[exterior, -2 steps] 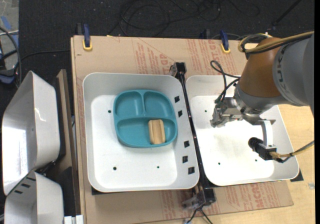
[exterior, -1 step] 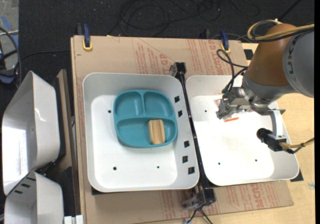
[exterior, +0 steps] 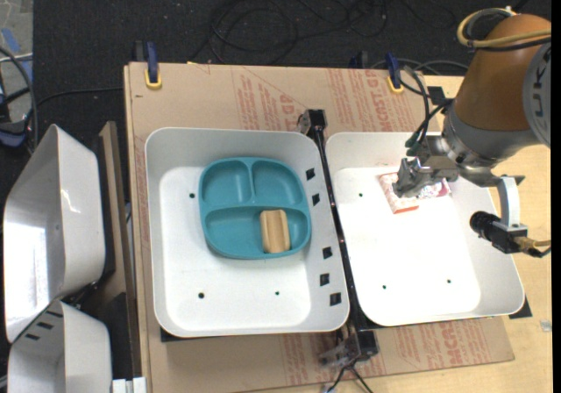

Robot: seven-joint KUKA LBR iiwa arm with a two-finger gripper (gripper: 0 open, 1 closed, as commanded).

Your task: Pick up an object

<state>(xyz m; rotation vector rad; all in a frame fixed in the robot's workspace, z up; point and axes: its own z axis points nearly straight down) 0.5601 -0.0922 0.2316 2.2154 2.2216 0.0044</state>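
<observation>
Starting at the left bin point(exterior: 166, 233), a teal divided plate point(exterior: 254, 207) holds a tan block point(exterior: 274, 230); right of that bin, the gripper point(exterior: 410, 179) hovers over a small pink-and-white packet point(exterior: 412, 191), grip state unclear; it should descend squarely, centred on the packet, before closing

Red mirrored lettering on cardboard point(exterior: 263, 97), unreadable

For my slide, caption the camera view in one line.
Arm's gripper over a small pink-and-white packet in the right bin; left bin holds a teal divided plate with a tan block.
</observation>
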